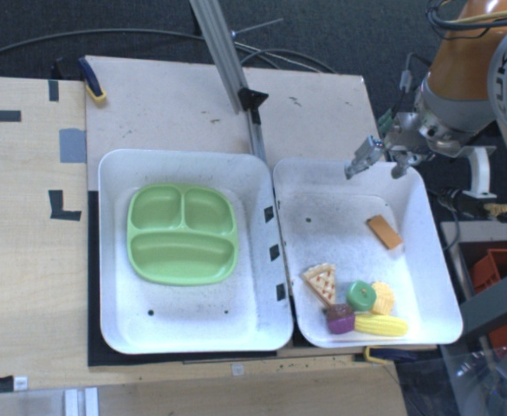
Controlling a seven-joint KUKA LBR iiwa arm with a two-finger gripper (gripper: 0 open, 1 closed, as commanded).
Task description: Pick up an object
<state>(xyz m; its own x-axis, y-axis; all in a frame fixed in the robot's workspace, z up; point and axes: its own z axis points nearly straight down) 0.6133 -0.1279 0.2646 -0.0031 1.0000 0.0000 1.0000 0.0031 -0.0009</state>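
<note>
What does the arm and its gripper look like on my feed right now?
The arm has a rounded orange band over a grey wrist section. Below it sits a compact metallic-grey gripper with two slim grey fingers. Dark cables loop beside the orange band.

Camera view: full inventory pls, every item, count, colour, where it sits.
bins: 2, white, side by side on the bench
divided plate: 1, green, three compartments, in the left bin
block: 1, orange-brown, right bin, upper right part, apart from the other toys
waffle wedge: 1, tan with a red edge, right bin, lower middle
green round toy: 1, green, right bin, in the bottom cluster
purple toy: 1, purple, right bin, below the waffle wedge
corn: 1, yellow, right bin, bottom edge of the cluster
clamp: 1, blue and yellow, bench top left
metal pole: 1, grey, slanting over the bench top
arm: 1, grey with orange band, from the right
gripper: 1, over the right bin's top rim
</note>
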